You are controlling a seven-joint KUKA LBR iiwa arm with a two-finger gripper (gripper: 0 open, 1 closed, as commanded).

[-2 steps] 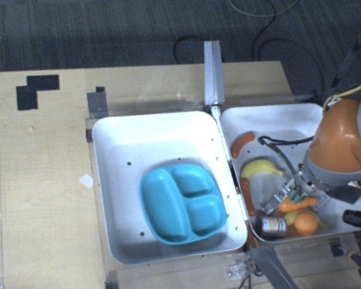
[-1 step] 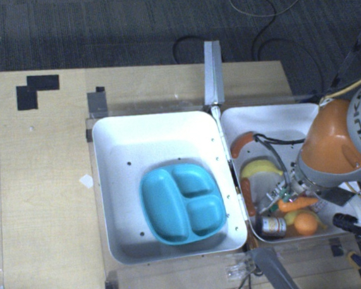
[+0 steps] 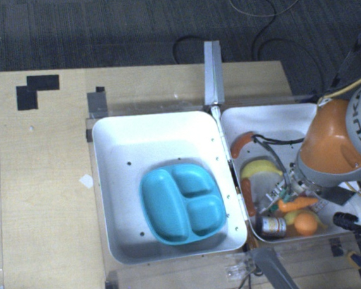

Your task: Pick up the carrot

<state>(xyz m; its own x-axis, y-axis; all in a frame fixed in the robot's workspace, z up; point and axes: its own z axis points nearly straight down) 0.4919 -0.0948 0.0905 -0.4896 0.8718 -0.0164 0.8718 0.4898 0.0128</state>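
Note:
The carrot (image 3: 298, 203) is a short orange piece lying across the lower part of the right bin (image 3: 273, 116). My gripper (image 3: 280, 194) is low in that bin, right at the carrot's left end, and the grey wrist and the orange band (image 3: 333, 142) rise from it to the right. The arm hides the bin's right side. The view does not show whether the carrot is held.
Around the carrot lie an orange fruit (image 3: 306, 224), a small metal can (image 3: 272, 226), a yellow-green fruit (image 3: 262, 167) and a red-brown sausage (image 3: 242, 143). A blue divided plate (image 3: 183, 201) sits in the left bin (image 3: 117, 178). A metal post (image 3: 214, 74) stands between the bins.

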